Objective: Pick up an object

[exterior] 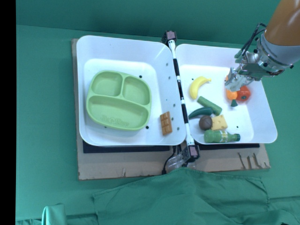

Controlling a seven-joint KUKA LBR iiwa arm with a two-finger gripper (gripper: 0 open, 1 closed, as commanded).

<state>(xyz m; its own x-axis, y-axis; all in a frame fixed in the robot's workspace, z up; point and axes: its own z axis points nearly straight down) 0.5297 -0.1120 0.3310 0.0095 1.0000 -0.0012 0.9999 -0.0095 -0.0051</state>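
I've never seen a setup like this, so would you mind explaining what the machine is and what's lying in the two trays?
One fixed camera looks down at a slant on a bench. The grey and orange robot arm reaches in from the right; its gripper hangs over the orange toy and red toy in the right bin. That bin also holds a banana, two green vegetables, a brown ball, cheese and a green bottle. The left bin holds a green divided plate and a chocolate bar. Whether anything is gripped is unclear.
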